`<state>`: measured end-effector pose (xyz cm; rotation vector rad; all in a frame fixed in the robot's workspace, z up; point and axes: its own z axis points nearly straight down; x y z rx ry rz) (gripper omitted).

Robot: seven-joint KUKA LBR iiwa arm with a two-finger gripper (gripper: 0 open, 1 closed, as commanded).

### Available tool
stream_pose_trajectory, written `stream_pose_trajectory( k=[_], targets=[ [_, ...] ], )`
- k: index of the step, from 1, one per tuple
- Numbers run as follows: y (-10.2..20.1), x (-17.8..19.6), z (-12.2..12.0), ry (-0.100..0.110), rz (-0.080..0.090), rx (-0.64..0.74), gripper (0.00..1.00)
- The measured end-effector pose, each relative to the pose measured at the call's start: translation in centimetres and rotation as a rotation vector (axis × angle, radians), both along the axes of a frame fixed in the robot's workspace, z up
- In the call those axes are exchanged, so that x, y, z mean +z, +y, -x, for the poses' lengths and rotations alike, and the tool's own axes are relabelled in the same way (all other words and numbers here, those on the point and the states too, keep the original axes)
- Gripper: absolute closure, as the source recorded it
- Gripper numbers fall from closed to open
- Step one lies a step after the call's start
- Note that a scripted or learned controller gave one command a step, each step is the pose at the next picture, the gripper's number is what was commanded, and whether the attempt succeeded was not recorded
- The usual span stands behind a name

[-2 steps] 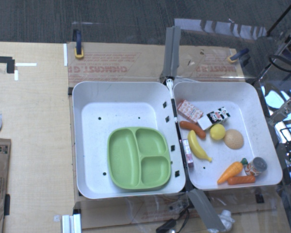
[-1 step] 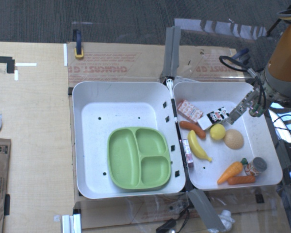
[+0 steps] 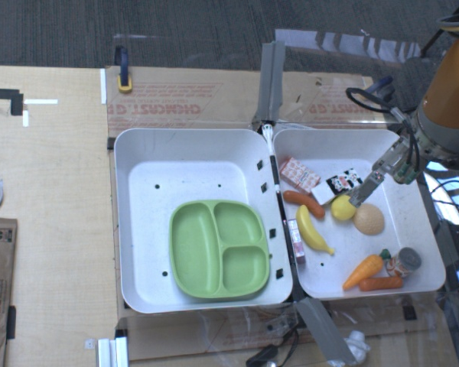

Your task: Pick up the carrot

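White plastic left bin [image 3: 138, 205] holds a green divided plate [image 3: 219, 248]. The right bin [image 3: 432, 243] holds a banana [image 3: 312, 230], a beige egg-like ball [image 3: 369, 219], a lemon [image 3: 343, 207] and, near its front edge, the carrot [image 3: 363, 271]. The gripper [image 3: 361, 196] touches the lemon; whether it is open cannot be told.

Even, bright overhead light, soft shadows, mild glare on white bins [image 3: 130, 205], slightly soft focus.
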<state>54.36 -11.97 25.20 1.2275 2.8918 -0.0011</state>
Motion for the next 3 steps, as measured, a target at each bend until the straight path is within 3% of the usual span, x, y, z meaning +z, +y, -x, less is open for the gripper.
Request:
stream_pose_trajectory(
  k=[1, 2, 3],
  targets=[
    [-1.6, -7.1, 6.2, 0.001, -0.001, -0.017, 0.0],
    [-5.5, -16.1, 6.6, -0.001, -0.001, 0.026, 0.0],
    [-7.8, -14.3, 5.0, -0.002, 0.0, -0.208, 0.0]
  ],
)
